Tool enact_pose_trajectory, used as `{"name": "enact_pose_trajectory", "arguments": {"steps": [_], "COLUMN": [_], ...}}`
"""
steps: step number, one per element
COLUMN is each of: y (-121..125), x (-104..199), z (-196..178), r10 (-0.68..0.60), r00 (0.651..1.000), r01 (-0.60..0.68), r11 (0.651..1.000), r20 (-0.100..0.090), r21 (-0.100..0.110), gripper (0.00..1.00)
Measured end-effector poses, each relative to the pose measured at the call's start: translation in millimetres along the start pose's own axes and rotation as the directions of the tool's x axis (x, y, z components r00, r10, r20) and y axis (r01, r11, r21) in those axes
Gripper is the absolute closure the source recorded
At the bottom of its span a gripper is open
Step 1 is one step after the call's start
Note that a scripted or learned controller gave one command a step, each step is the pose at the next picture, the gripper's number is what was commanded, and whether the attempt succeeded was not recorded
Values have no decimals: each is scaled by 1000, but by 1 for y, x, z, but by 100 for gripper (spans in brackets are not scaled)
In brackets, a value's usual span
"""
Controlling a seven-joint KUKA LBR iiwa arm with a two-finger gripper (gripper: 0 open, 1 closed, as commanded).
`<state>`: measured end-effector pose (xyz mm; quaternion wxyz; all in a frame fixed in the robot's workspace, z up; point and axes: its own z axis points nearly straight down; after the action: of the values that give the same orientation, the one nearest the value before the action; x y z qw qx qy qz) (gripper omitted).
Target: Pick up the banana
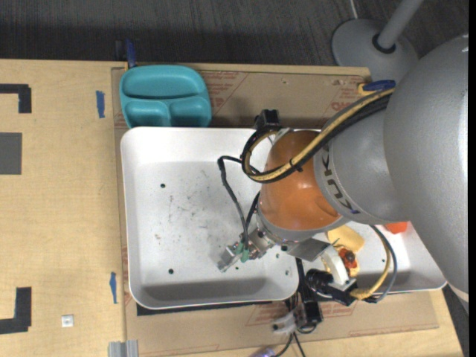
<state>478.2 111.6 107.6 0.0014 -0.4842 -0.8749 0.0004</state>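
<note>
arm low over the seam between both bins | gripper down in left bin | finger gap: can't tell | banana: maybe the yellow bit in right bin, mostly hidden | pick not done

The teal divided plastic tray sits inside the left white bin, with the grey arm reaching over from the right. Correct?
Not quite. In the camera view the teal divided plastic tray sits outside the left white bin, on the cardboard just beyond its far rim. The grey arm does reach over from the right.
</note>
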Motion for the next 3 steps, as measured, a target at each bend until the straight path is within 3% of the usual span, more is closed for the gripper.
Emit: {"name": "enact_pose_trajectory", "arguments": {"steps": [1,2,3], "y": [30,69,55], "x": [44,67,88], "z": [22,-62,15], "r10": [78,248,55], "r00": [997,969,998], "r01": [-78,-248,-55], "r11": [997,969,998], "r20": [3,1,1], "r21": [-6,-3,-1], "gripper": [0,0,0]}}
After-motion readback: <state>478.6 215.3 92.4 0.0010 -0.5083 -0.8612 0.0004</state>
